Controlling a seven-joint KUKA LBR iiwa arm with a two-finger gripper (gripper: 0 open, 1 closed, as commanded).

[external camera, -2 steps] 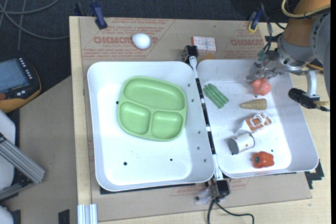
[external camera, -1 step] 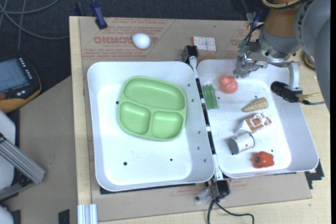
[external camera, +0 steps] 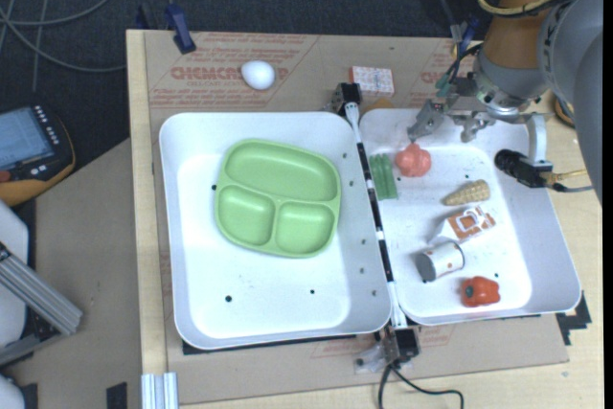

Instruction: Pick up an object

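1. My gripper (external camera: 443,120) hangs over the back of the right bin (external camera: 546,244), low under my orange-banded wrist. Two fingers show, spread well apart with bare white bin floor between them; they grip nothing.
2. The nearest thing to pick is a pink rounded object (external camera: 415,160). It lies just in front of my left-hand finger (external camera: 422,123), toward the bin's middle edge, close by but not between the fingers.
3. Just beside the pink object, against the divider between the bins, lies a green flat piece (external camera: 383,175).
4. Further forward in the same bin lie a tan cone-shaped item (external camera: 466,193), an orange-and-white packet (external camera: 469,224), a white cylinder with a dark end (external camera: 439,261) and a red object (external camera: 480,291) nearest the front rim. The packet's print is too small for me to read.
5. Count in the right bin: six loose things, one of each kind.
6. The left bin (external camera: 192,206) holds one green tray (external camera: 279,197) with three compartments, one long and two smaller.
7. Behind the bins, on the board (external camera: 287,62), rest one white egg-shaped object (external camera: 257,74) and one small box with a dotted pattern (external camera: 372,79), well apart from my gripper.
8. The board carries red printed lettering beside the egg-shaped object; it is faint and seen at a slant, and I cannot make out the words.
9. One blue clamp (external camera: 178,27) grips the board's back left corner.
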